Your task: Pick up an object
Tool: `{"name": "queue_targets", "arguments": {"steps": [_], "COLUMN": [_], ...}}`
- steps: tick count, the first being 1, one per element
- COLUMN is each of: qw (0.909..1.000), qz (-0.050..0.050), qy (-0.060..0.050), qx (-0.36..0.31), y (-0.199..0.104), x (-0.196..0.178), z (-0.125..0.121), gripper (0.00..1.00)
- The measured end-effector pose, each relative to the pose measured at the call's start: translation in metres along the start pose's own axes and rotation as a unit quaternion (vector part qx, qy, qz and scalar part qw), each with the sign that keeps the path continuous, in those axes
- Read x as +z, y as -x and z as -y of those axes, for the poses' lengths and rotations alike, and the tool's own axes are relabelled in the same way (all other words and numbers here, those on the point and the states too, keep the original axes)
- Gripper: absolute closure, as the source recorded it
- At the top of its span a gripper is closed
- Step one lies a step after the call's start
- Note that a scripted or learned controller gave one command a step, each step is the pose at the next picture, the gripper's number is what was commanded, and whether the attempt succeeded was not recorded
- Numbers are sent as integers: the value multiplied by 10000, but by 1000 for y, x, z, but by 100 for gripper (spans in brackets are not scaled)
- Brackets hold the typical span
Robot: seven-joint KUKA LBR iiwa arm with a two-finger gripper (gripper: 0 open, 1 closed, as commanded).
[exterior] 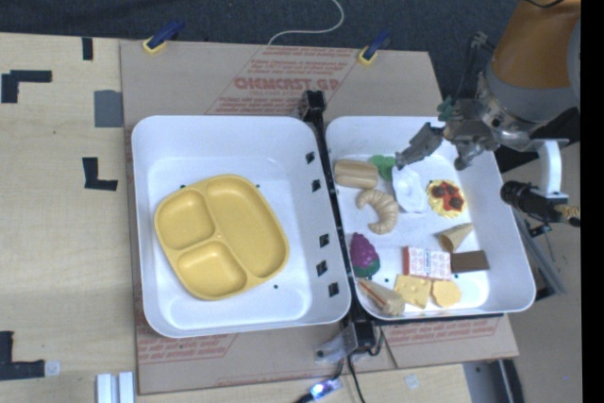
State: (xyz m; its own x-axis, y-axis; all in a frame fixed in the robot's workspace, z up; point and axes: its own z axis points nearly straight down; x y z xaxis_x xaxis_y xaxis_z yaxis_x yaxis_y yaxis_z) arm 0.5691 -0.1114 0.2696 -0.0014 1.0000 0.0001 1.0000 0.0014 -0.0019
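The right bin holds several toy foods: a bun, a croissant, a green piece, a white piece, a small pizza and a purple fruit. My gripper hangs over the bin's far part, above and just right of the white piece. Its two fingers are spread open and hold nothing.
Along the right bin's near side lie a cone, a brown bar, a pink-and-white box, cheese pieces and a sandwich. A yellow divided tray sits in the left bin.
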Motion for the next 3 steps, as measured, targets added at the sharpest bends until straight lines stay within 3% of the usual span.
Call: {"name": "queue_targets", "arguments": {"steps": [3], "qw": [10000], "qz": [-2], "qy": [-25], "qx": [1], "y": [8], "x": [181], "z": [8], "gripper": [0]}}
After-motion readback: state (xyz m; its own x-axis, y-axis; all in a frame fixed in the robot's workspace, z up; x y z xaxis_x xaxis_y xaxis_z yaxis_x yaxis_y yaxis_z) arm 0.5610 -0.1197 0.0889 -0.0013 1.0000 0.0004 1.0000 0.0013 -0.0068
